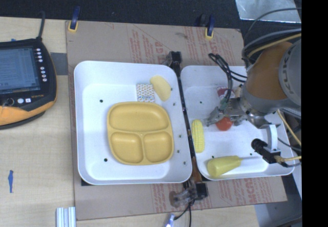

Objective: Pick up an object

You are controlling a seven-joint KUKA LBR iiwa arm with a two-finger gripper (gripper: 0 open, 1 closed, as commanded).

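Gripper (221, 117) low in right bin (241, 157), fingers hidden (spread or pinched: cannot tell). Small red object (224, 124) touching its tip. Corn cob (198, 135) beside; yellow divided plate (140, 132) in left bin (92, 118).

tray (139, 133) in left bin (87, 118), corn (198, 135) right

In the left bin (87, 118), the yellow divided tray (140, 132) takes up most of the floor, leaving bare strips along the left wall and the near edge. A small yellow piece (160, 87) and a patterned card (145, 93) crowd the far right corner. In the right bin (241, 144), the arm (269, 80) and the pincer (224, 117) cover the far half; a red object (224, 124) sits just under it. The corn cob (198, 135) hugs the left wall, and a yellow-headed tool (230, 164) lies along the near wall. White floor stays open between them.
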